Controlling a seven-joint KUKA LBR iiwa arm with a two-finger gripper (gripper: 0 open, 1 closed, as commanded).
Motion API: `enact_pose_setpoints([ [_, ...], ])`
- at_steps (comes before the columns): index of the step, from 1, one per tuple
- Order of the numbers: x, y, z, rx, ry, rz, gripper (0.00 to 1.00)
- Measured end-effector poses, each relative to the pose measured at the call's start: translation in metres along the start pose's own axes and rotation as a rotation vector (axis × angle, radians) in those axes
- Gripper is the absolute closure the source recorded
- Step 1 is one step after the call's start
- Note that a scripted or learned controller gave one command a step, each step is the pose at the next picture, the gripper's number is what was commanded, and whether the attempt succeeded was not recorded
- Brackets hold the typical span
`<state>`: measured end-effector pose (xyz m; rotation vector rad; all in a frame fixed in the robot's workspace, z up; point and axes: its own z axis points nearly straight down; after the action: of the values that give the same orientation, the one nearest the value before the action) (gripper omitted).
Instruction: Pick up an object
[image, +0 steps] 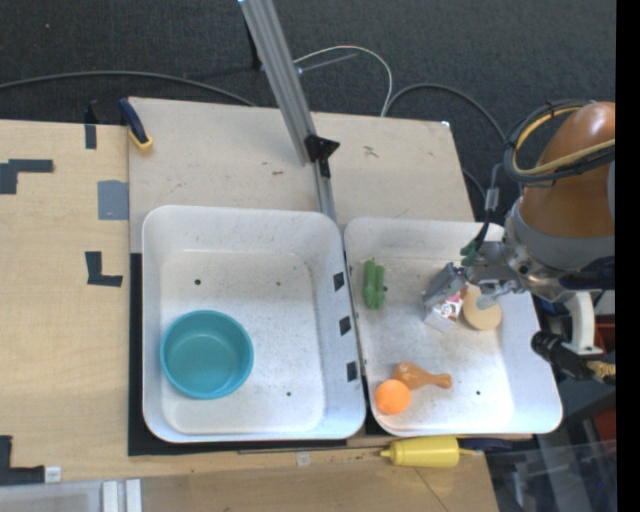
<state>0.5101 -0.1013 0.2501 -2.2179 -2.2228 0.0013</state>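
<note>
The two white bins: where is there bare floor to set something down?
Left white bin: bare everywhere except the teal round bowl. Right white bin: crowded among the green ridged toy, end effector and orange ball; its front right corner is bare.

bench (230, 150) | 2 white bins (240, 225) | yellow bottle (425, 452) at front edge

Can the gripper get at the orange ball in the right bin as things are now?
Probably yes. The orange ball lies open from above in the right bin, though the tan wooden piece touches it. The gripper hangs farther back.
</note>
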Motion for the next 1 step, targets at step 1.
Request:
enact_pose_setpoints([
  [1,-0.0002,0.0000,0.0000,0.000,0.000,0.000,0.00],
])
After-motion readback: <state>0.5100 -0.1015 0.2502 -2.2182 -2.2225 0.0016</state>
